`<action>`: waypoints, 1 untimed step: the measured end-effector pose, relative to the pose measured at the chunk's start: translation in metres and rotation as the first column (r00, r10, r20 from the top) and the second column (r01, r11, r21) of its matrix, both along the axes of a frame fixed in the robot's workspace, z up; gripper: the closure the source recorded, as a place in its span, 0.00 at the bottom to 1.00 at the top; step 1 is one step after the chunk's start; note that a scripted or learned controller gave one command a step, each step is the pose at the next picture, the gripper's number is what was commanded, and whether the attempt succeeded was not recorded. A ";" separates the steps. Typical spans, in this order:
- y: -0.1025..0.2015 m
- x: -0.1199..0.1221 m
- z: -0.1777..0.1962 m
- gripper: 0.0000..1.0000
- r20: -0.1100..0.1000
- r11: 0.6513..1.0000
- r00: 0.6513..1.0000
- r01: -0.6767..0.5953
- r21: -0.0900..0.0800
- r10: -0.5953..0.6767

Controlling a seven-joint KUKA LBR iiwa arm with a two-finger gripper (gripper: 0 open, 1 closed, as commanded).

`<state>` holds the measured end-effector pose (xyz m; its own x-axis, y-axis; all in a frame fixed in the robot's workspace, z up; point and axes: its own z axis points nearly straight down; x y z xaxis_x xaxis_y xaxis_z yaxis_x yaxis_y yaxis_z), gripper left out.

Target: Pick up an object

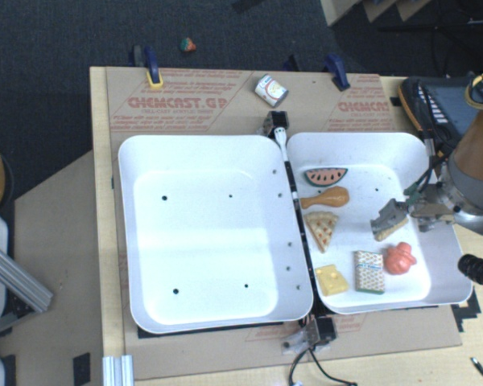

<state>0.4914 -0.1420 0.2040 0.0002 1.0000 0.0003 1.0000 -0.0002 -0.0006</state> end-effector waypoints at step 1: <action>0.036 -0.008 -0.115 0.00 0.000 1.000 1.000 -0.002 -0.002 0.002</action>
